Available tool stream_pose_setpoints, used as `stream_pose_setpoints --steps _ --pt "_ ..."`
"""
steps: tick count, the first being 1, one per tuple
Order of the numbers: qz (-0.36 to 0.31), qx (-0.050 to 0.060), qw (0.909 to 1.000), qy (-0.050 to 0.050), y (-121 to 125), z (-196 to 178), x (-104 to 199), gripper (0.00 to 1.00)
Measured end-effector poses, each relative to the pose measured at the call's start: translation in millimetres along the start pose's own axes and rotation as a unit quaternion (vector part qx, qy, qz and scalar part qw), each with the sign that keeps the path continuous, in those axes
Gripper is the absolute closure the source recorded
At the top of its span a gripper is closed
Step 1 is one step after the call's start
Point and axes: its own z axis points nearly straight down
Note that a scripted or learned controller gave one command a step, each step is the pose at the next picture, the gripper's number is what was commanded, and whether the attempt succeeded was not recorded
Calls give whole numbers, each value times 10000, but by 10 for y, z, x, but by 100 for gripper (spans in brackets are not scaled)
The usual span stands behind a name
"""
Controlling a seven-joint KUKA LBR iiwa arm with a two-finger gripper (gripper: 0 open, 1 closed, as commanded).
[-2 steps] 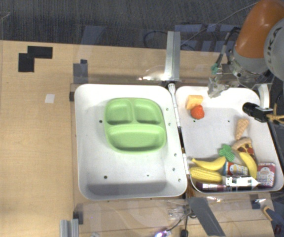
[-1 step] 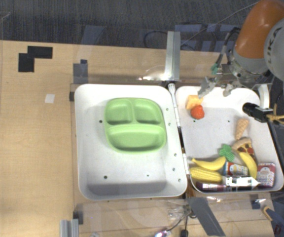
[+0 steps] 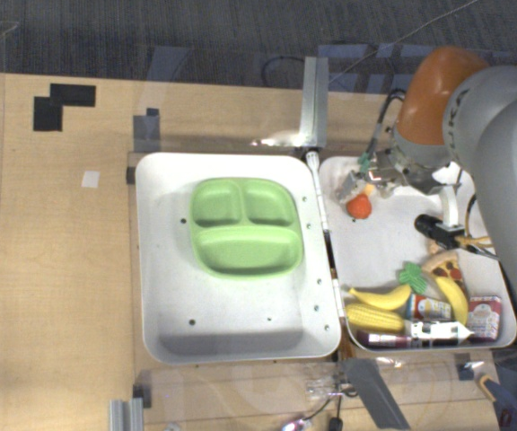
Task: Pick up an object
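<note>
From the camera above, the wooden counter (image 3: 52, 241) carries two white bins side by side. The left bin (image 3: 155, 312) holds a green divided plate (image 3: 245, 225), lying flat a little behind the middle.

The grey arm (image 3: 501, 151) reaches in from the right, over the far end of the right bin (image 3: 384, 250). Its claw (image 3: 363, 180) hangs low in the far left corner of that bin. I cannot tell from here whether the claw is open or closed, and nothing is seen gripped in it.

A small orange ball (image 3: 359, 206) lies on the bin floor just beside the claw, on its near side. I cannot tell whether they touch.

Along the near wall of the right bin lies a crowded heap: a bunch of bananas (image 3: 375, 308), a can (image 3: 431, 309), a marker (image 3: 420, 333) and a red packet (image 3: 485, 317). The heap is well apart from the ball.
</note>
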Motion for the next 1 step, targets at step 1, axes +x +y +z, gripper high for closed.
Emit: stream_pose_setpoints --steps 1 --pt "-24 -3 10000 3 15 -136 9 100"
